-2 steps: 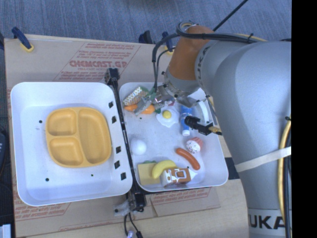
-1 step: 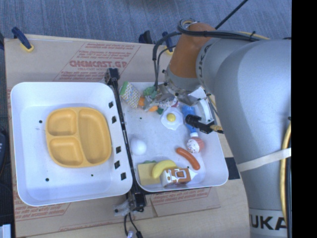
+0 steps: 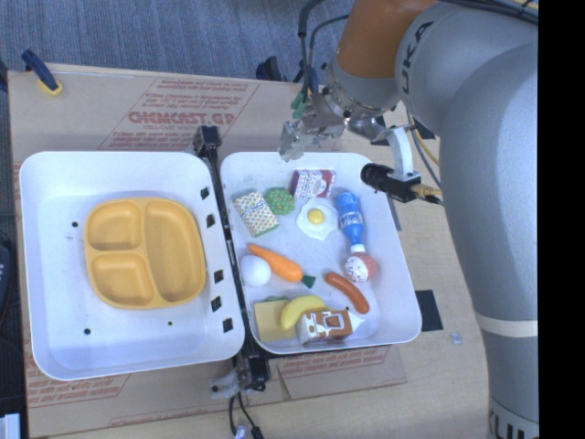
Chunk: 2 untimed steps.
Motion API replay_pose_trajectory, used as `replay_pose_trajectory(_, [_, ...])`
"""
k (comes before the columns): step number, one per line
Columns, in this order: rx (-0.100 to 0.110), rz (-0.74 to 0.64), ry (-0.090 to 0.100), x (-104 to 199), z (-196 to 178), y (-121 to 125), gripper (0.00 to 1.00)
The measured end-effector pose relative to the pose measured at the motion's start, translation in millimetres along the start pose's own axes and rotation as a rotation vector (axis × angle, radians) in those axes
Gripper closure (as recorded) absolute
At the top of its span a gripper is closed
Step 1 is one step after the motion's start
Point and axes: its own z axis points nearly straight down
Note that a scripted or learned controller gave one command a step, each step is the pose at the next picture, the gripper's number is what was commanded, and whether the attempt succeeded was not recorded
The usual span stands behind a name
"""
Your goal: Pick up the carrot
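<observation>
Carrot [image 3: 276,262] lies unobscured in right bin [image 3: 402,273]; end effector [image 3: 294,141] grip state unclear

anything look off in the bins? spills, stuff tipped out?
Nothing stands out. The toy food, carrot included, lies jumbled but all inside the right bin; the yellow tray sits flat in the left bin. The gripper is above the right bin's far edge.

Orange carrot [image 3: 277,262] with green tip, yellow tray [image 3: 144,251], blue bottle [image 3: 350,218], yellow banana [image 3: 300,311]
</observation>
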Motion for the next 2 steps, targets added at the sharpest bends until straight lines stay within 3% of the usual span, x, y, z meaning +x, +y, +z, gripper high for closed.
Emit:
replay_pose_trajectory(1, [0.003,0.0,0.001,0.1,1.5,-0.6,0.0])
replay_pose_trajectory(2, [0.004,-0.027,0.002,-21.3,162.1,-50.4,0.0])
